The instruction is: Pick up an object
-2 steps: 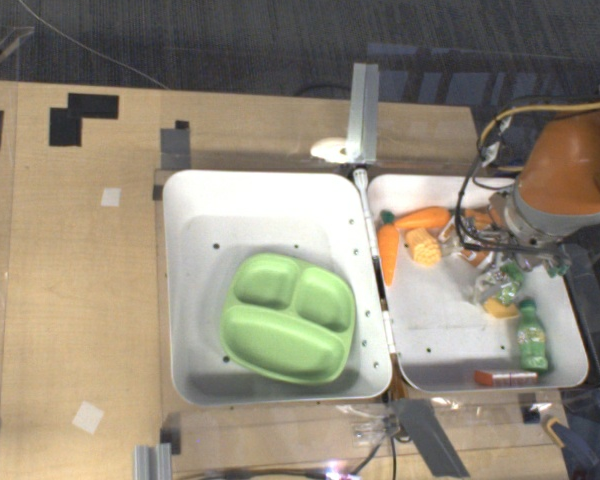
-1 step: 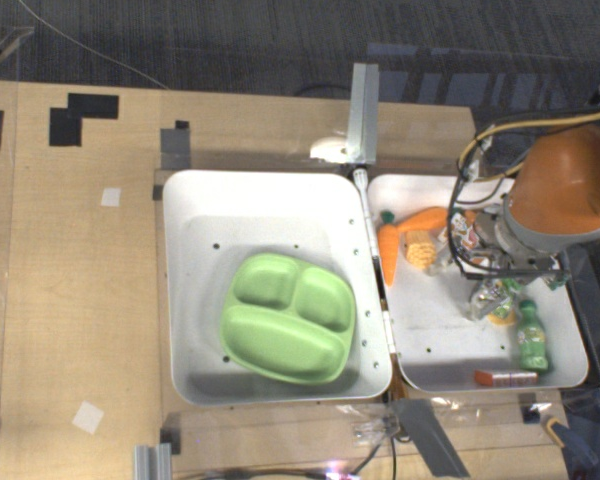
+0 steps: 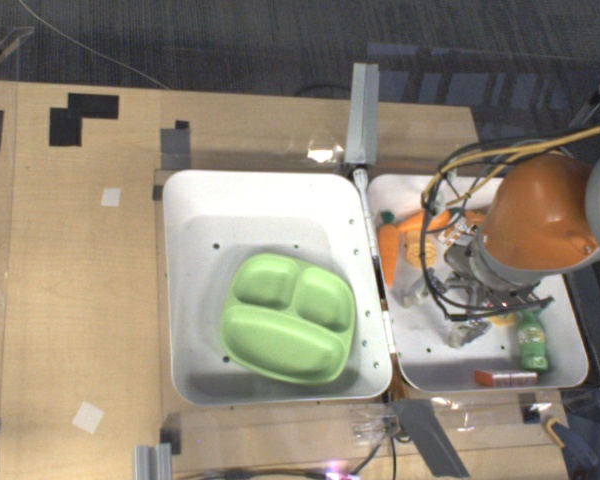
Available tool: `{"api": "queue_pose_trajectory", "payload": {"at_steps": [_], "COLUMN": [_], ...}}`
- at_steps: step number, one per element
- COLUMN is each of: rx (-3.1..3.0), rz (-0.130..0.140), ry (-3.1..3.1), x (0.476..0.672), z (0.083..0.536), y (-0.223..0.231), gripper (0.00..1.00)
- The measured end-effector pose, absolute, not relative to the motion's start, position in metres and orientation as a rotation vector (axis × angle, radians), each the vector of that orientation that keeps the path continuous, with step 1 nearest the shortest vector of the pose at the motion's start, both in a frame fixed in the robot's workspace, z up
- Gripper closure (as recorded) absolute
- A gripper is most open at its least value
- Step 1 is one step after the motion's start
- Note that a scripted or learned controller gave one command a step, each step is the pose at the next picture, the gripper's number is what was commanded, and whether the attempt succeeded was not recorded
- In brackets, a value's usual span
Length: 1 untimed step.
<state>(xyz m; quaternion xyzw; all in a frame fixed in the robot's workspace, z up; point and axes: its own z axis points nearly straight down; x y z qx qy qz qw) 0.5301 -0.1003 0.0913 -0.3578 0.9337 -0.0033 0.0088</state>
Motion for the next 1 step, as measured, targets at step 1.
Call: {"api": "queue_pose_trajectory", "payload": {"at_steps": [1], "rx": [-1.12], "rz": [-0.02], "ry": [2.895], "x": [0.5366], "z": [0.1063], "y": [-0.0975], "gripper": [1.0]}}
